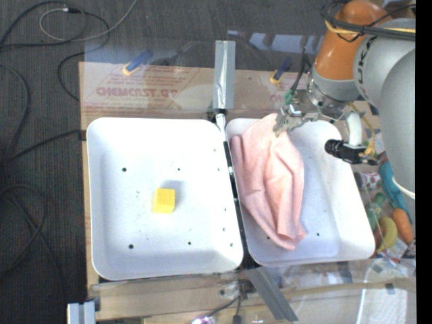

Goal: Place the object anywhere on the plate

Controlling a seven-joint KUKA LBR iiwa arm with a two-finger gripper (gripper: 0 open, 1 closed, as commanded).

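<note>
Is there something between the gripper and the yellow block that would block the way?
The gripper is at the far edge of the right bin, at the top of a pink cloth. The yellow block lies in the left bin. Between them lie the cloth and the two bins' adjoining rims; nothing else visible.

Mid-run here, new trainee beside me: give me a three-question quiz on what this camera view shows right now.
1. True or false: the yellow block lies in the right bin.
2. Which item does the gripper meet at its top corner?
A. the yellow block
B. the pink cloth
C. a blue clamp
3. Fill in: the pink cloth is draped over the ____ side of the right bin, next to the divider.

Key
1. False: it lies in the left bin.
2. B: the gripper sits at the cloth's upper corner, which looks bunched up there.
3. left
</note>
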